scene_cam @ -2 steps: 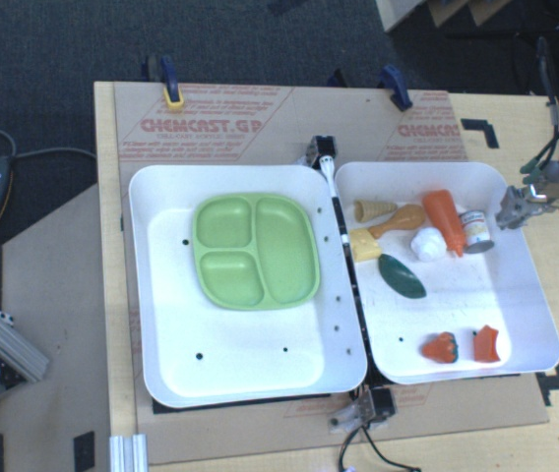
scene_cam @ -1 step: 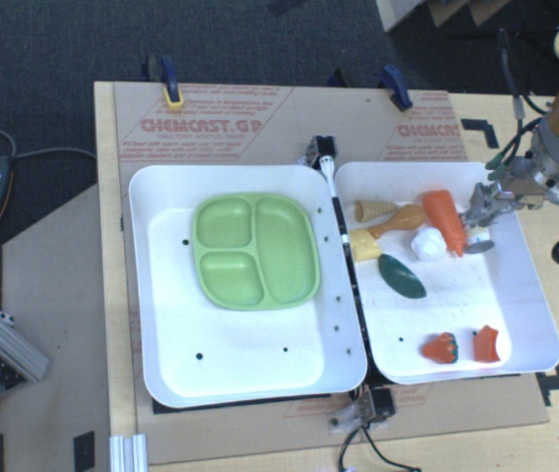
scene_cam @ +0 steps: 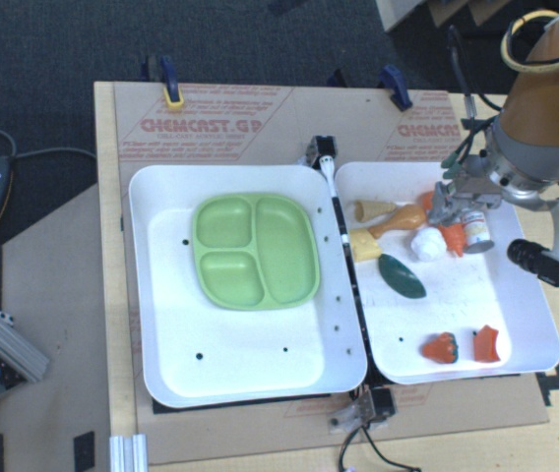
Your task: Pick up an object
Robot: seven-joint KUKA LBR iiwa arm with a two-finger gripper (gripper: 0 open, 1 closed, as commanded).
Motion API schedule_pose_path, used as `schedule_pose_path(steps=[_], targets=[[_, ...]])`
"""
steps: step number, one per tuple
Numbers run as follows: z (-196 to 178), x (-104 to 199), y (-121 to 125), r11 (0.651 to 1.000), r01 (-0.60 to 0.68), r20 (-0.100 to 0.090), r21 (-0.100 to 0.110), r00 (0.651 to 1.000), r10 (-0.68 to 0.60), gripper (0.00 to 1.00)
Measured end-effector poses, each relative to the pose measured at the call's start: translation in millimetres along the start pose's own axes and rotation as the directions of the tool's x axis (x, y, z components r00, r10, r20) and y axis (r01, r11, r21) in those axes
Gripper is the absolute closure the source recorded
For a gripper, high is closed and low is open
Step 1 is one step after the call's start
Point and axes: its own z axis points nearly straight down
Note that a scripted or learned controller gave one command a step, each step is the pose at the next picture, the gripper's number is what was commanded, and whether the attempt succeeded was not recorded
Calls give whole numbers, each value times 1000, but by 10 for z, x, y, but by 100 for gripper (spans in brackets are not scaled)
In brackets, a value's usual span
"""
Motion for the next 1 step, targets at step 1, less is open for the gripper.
schedule_pose_path(steps=[1], targets=[[31, 468, -121, 1000, -2, 1, 1, 1000, 2, 100]])
